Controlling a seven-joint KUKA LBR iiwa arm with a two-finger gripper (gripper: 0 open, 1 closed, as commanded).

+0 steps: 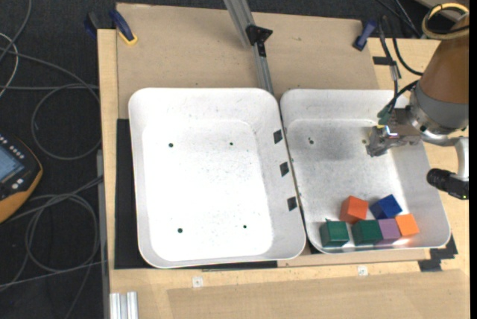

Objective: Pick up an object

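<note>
Several small blocks lie clustered at the near edge of the right bin (328,116): an orange-red block (355,208), a blue block (387,206), an orange block (407,224), a purple block (388,230) and two green blocks (335,233) (366,232). My gripper (377,144) hangs over the right bin's far right part, above and behind the blocks, apart from them. Nothing shows between its fingers.
The left bin (149,116) sits beside the right one, with black clips (283,168) along the shared wall. A metal pole (237,4) slants up from the back of the bench. Blue clamps (123,25) (365,34) sit at the bench's back corners. Cables lie on the floor at left.
</note>
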